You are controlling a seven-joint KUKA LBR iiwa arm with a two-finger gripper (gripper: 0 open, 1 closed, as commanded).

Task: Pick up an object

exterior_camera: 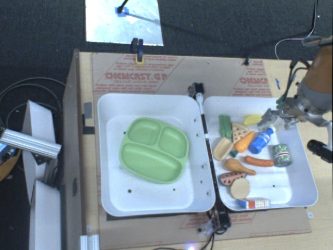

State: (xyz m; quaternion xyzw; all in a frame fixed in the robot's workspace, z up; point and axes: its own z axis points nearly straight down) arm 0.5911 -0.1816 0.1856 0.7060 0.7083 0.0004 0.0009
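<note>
**Arm positioned over the right bin, toy food below**

The arm [317, 82] enters from the right and its gripper [278, 117] hangs over the upper right part of the right bin [307, 184]. The state of the claw cannot be told from this view, and nothing can be seen held in it.

The blue bottle [261, 140] serves as the landmark for the right bin contents:

- The gripper is just above and to the right of the blue bottle.
- A yellow piece [253, 120] lies just above the bottle, beside the gripper.
- An orange carrot [244, 141] lies touching the bottle on its left.
- A pizza slice [238, 132] lies up and left of the bottle, behind the carrot.
- A green stick [225, 126] lies further left, near the bin's left wall.
- A tan piece [222, 149] lies left of the bottle, below the green stick.
- A green can [281, 155] stands below and right of the bottle.
- A sausage [258, 162] lies directly below the bottle, touching the can.
- A chicken leg [238, 166] lies below and left of the bottle.
- A dark slice [232, 178] and a round cracker [240, 189] lie further below the chicken leg.
- A small box [254, 203] lies at the bin's bottom edge.

The left bin [112, 191] holds a green divided tray [154, 150], well apart from the bottle.
</note>
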